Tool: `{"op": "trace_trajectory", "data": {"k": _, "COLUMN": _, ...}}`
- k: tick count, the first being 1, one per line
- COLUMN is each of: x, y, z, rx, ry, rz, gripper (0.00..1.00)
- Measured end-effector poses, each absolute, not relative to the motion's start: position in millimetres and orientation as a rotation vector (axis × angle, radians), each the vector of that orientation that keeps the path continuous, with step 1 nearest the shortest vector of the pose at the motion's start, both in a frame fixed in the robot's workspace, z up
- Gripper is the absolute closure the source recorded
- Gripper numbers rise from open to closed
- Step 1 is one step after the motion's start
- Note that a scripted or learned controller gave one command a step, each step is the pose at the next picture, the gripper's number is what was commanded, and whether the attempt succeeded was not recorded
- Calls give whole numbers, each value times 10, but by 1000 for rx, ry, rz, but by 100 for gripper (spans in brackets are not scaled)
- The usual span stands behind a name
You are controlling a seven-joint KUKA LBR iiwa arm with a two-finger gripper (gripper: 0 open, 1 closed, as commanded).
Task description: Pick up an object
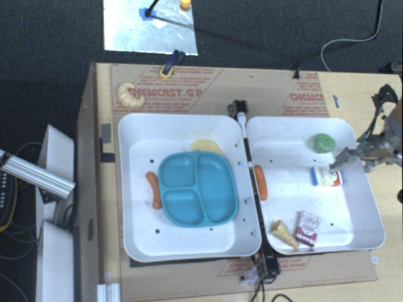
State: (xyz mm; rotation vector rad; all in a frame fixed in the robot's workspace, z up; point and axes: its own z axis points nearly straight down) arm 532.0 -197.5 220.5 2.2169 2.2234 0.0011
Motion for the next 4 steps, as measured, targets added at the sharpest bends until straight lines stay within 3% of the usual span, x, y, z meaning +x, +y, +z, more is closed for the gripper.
{"op": "trace_trajectory", "data": {"k": 1, "x": 5934, "y": -1741, "z": 1752, "rx": 2216, "ry": 2225, "rz": 2, "gripper": 0}}
{"op": "trace_trajectory", "data": {"k": 2, "x": 6135, "y": -2069, "z": 841, "rx": 2220, "ry": 2221, "rz": 0, "gripper": 0}}
{"op": "trace_trajectory", "data": {"k": 3, "x": 6509, "y": -1891, "z": 854, "rx": 2214, "ry": 2225, "rz": 4, "gripper": 0}}
{"op": "trace_trajectory", "data": {"k": 4, "x": 6695, "y": -2055, "z": 859, "rx": 2216, "ry": 2227, "rz": 2, "gripper": 0}}
